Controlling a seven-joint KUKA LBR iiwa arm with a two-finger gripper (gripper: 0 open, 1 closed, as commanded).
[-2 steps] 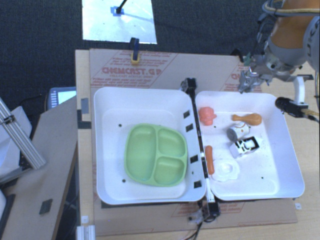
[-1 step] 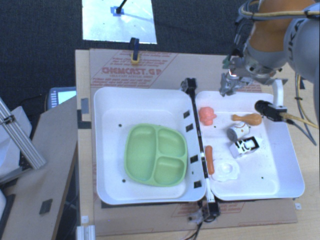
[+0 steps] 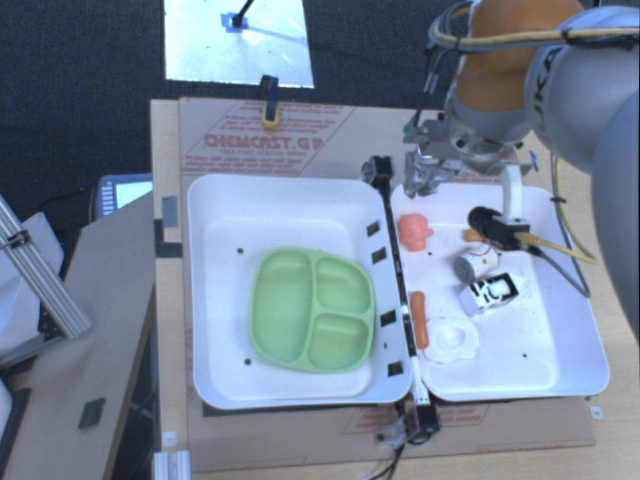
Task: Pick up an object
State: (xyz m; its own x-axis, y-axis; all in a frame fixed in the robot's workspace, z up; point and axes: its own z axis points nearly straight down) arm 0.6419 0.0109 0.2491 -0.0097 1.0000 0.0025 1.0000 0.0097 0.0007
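**Gripper over the back left corner of the right bin, nothing seen in it**

You see the gripper [image 3: 422,180] hanging above the rear left corner of the right bin [image 3: 582,368], close to the divider that the two bins share. You cannot tell from this slant how wide it stands, and no object shows in its grasp. The arm [image 3: 600,78] comes in from the right edge, with its orange band [image 3: 515,48] above the wrist.

The things to pick lie in the right bin. Nearest the gripper, just in front of it on the bin floor, is a pink lump [image 3: 413,230]. To its right you find a small orange piece [image 3: 471,235], and below that a short grey and white cylinder [image 3: 467,267]. Just beside the cylinder, towards the front, sits a black and white block [image 3: 492,292]. An orange sausage shape [image 3: 420,320] lies lengthwise along the left wall, with a flat white piece [image 3: 452,340] just to its right.

The left bin [image 3: 215,268] holds a green divided plate [image 3: 310,308], lying flat near its middle. Both bins rest on a lettered cardboard sheet [image 3: 265,140] on the bench [image 3: 168,368].
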